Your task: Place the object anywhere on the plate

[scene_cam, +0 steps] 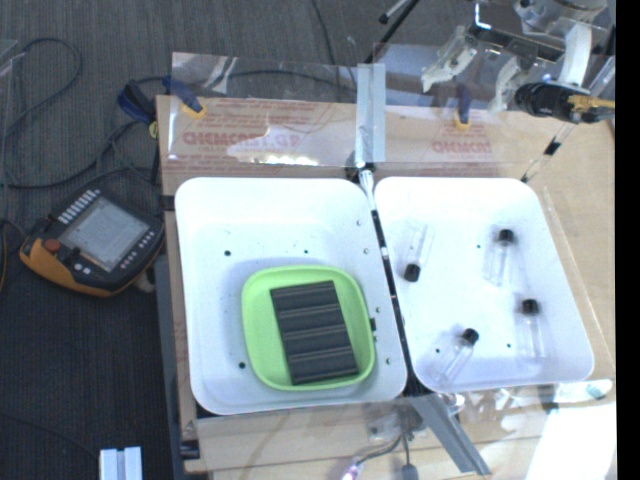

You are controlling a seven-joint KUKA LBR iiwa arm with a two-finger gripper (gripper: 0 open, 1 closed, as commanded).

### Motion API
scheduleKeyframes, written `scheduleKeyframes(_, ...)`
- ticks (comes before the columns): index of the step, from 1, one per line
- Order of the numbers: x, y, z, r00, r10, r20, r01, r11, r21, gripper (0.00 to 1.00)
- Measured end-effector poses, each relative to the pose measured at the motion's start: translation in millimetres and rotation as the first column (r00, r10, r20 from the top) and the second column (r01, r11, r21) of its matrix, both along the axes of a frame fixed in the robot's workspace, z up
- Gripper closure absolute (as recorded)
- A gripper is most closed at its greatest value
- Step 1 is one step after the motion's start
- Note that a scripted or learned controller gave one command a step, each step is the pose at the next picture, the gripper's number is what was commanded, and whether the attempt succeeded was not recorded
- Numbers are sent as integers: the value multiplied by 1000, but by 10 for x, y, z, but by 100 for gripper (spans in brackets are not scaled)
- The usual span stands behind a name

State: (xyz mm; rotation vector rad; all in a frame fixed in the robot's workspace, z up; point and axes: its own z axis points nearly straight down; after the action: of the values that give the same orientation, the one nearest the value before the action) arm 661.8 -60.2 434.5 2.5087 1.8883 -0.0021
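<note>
Bright, even overhead light, two shallow white plastic bins nearly blown out, glare on the clear plastic sheet behind, soft faint shadows, slightly grainy, soft focus

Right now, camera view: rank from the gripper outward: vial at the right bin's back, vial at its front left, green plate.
1. Back vial, in the right bin's far part, closest to the gripper at the view's top right.
2. Front-left vial, near that bin's front edge.
3. Green plate, in the left bin, carrying a dark ridged block.
</note>
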Motion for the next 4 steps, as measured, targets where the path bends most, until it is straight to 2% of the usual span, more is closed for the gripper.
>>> scheduleKeyframes(2,69,-506,-11,976,-217,-2,217,976,0,0)
scheduleKeyframes(4,72,-909,-13,909,-417,-2,417,909,0,0)
